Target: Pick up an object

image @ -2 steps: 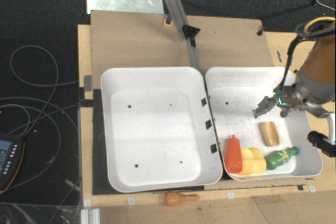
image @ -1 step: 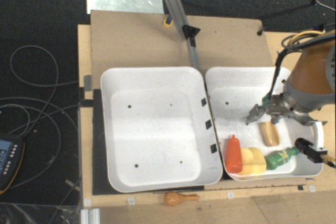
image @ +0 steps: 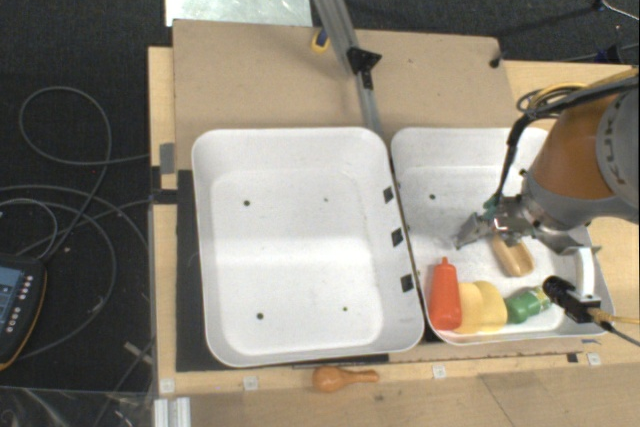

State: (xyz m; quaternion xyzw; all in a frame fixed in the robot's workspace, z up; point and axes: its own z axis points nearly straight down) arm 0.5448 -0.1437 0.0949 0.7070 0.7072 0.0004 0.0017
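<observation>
The pincer point(image: 490, 227) was seen spread, nothing between its fingers. A tan block point(image: 513, 258) lay just right of and below it in the right bin point(image: 430, 165). Judged light, stiff; grasp advised across short sides.

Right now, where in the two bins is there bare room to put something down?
The left bin has bare floor across its whole inside. In the right bin, only the far half is bare. Its near edge is crowded: red bottle, yellow piece, green piece, tan piece, with the gripper just above them.
</observation>
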